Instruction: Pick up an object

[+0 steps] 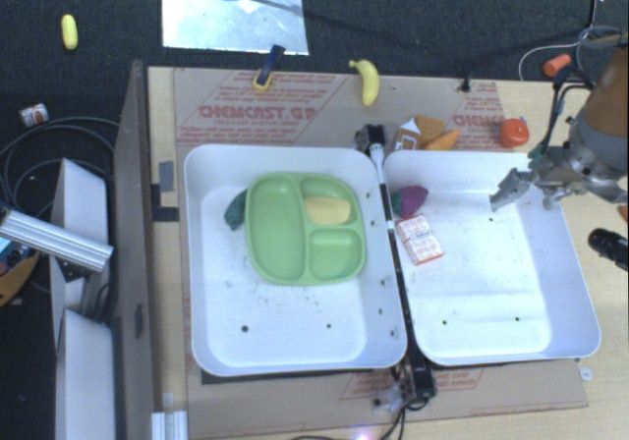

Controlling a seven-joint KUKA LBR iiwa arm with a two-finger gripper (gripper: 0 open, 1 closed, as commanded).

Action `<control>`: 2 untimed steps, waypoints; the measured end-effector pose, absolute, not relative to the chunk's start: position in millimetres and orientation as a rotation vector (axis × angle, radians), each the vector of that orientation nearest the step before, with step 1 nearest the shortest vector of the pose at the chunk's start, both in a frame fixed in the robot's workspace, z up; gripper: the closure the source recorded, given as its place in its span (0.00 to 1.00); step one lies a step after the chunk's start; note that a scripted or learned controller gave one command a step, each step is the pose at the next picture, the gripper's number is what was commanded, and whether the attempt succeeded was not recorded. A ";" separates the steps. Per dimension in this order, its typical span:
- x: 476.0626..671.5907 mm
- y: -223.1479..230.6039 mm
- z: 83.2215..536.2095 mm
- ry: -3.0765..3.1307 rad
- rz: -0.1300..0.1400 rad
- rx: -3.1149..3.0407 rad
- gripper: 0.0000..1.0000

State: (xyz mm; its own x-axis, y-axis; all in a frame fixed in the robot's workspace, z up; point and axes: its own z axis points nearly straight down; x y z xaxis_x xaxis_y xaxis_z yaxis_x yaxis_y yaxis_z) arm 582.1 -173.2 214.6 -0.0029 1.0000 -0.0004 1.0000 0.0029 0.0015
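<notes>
Grey and orange-banded, the arm came in from the right edge, its gripper (pixel 513 191) hanging over the upper right part of the right bin (pixel 511 330). Whether anything sat between its tips could not be told; none of the objects was near them. A small red-and-white box (pixel 420 239) lay well apart, to the gripper's left, by that bin's left wall, with a purple fruit (pixel 410 198) just above it. A green divided plate (pixel 303 229) sat in the left bin (pixel 285 335).
</notes>
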 end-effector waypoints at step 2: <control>657.6 -90.4 106.6 2.224 0.006 2.207 0.00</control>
